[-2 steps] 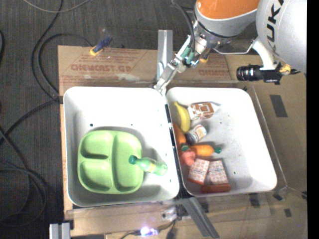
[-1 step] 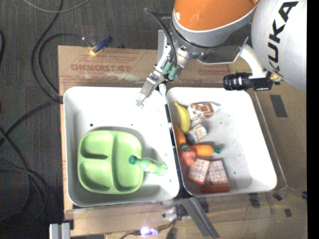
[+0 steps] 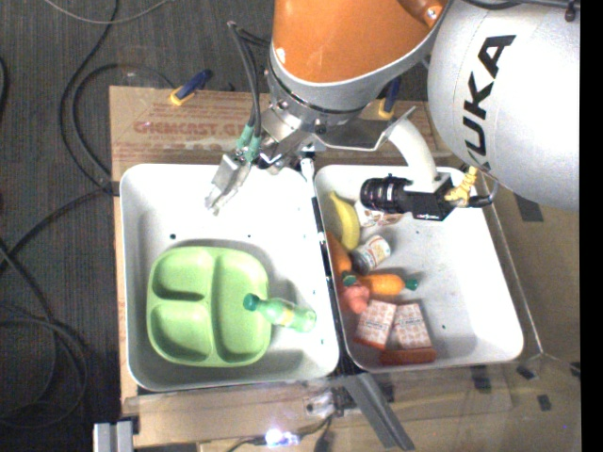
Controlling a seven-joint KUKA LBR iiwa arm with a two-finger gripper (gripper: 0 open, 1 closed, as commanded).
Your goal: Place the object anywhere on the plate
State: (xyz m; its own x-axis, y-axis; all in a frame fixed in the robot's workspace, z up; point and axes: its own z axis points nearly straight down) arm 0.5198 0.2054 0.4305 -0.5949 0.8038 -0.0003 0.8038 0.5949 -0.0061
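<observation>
A light green divided plate (image 3: 203, 314) lies in the left bin (image 3: 151, 205), toward its front. A small green bottle (image 3: 281, 313) lies on its side across the plate's right rim. Its capped end rests over the plate's right compartment and its base sticks out over the bin floor. My gripper (image 3: 224, 186) hangs over the back of the left bin, well above and behind the plate and apart from the bottle. Nothing shows in it.
The right bin (image 3: 471, 290) holds a banana (image 3: 346, 220), a small jar (image 3: 373, 252), a carrot (image 3: 382, 283), two snack packets (image 3: 394, 325) and a red sausage (image 3: 405, 355). The arm's orange and grey body (image 3: 349, 45) looms over the back of both bins.
</observation>
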